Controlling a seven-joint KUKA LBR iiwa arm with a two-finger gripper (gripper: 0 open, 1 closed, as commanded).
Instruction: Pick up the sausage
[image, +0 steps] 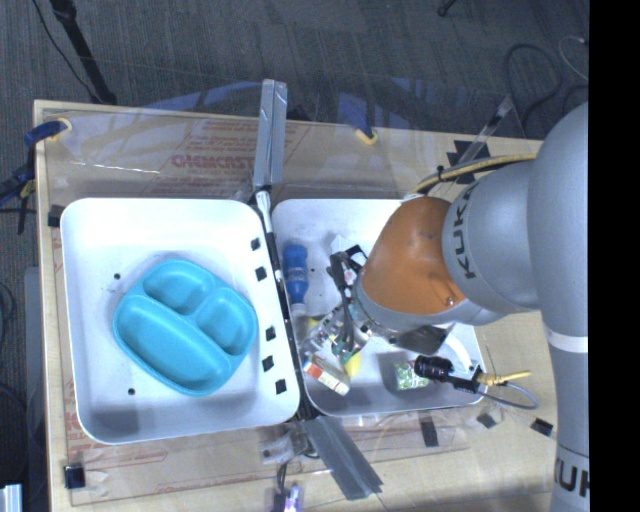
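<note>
Bench (150, 150): a pale wooden surface under clear plastic sheeting is seen across the frame, with dark carpet above it.
Left bin (80, 300): a shallow white bin is placed at centre left of the frame.
Tray (185, 325): a light blue plastic tray with three compartments is laid in the left bin, tilted on a diagonal.
Right bin (320, 215): a second shallow white bin is set just beside the first, at centre right; much of it is covered by the arm.
Arm (520, 240): a grey arm with an orange band above the wrist is extended from the right edge over the right bin.
Gripper (345, 325): the dark gripper is lowered into the clutter near the middle of the right bin; whether the fingers are spread or pressed together cannot be told.
Bottle (294, 272): a small blue bottle-like object is seen along the right bin's left wall.
Sausage (327, 378): a short reddish piece with a pale end, taken as the sausage though this is not certain, is lying at the lower left of the right bin, just below the gripper; nothing is seen between the fingers.
Green item (405, 376): a small green patterned object is lying at the bin's lower middle.
Other clutter: small mixed pieces beside the gripper are too small to identify.
</note>
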